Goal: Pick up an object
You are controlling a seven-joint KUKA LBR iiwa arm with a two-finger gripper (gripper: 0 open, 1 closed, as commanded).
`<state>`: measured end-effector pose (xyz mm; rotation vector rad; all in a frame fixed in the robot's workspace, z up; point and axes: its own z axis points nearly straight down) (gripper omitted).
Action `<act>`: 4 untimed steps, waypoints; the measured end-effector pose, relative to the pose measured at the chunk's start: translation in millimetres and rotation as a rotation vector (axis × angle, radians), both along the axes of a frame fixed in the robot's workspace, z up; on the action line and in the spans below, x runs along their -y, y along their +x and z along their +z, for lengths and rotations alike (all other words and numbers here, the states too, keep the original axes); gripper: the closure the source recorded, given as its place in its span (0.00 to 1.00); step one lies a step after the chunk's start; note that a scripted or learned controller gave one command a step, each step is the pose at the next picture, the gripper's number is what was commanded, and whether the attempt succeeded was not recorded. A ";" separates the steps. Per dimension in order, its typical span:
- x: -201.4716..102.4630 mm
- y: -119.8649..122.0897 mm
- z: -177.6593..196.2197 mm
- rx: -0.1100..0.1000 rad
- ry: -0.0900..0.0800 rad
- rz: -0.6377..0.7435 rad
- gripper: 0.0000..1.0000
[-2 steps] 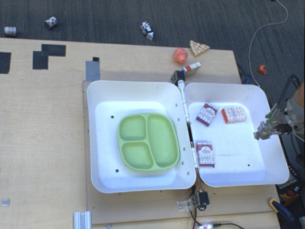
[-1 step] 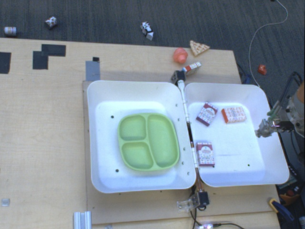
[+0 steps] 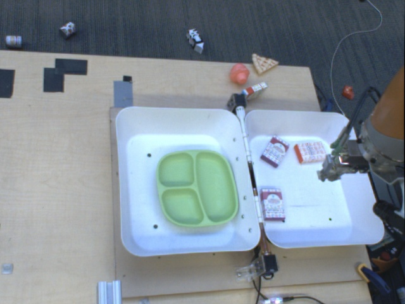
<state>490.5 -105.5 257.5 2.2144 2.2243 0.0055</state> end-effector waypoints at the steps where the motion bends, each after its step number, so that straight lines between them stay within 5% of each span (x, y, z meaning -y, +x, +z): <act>1: -67.1 -2.8 -20.1 -0.001 0.000 0.000 1.00; 2: -5.1 79.8 -14.0 0.000 -0.001 -0.002 1.00; 3: 55.9 167.1 -61.8 -0.002 -0.002 -0.001 1.00; 4: 79.1 53.7 -18.9 -0.001 -0.002 -0.002 1.00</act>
